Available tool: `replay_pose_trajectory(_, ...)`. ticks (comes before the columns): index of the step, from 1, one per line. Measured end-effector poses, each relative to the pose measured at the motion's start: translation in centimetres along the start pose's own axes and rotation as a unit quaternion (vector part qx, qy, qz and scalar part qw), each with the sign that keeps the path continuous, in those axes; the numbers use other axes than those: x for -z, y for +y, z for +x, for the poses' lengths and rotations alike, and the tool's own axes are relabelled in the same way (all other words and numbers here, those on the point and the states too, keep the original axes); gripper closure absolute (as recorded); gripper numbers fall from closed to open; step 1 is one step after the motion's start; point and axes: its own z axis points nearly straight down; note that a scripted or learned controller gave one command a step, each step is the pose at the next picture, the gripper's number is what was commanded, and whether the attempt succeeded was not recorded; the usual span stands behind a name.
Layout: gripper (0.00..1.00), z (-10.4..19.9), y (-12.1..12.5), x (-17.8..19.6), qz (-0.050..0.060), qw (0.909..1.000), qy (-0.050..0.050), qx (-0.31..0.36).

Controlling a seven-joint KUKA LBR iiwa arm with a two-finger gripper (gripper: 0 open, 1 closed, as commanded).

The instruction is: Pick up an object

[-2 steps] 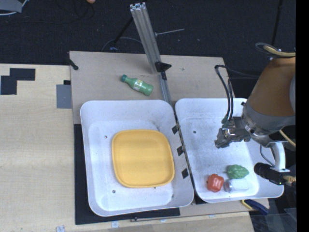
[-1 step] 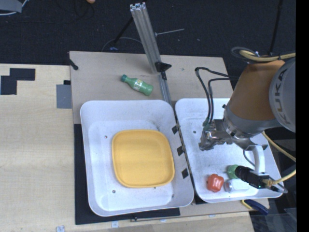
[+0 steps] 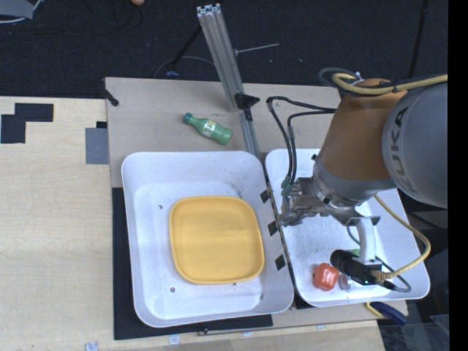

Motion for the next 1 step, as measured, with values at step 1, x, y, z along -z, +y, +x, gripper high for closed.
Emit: replay_pose_trajectory(1, 1.0, 5.91, 0.8, 0.45, 0.0, 1.0, 0.0, 0.001)
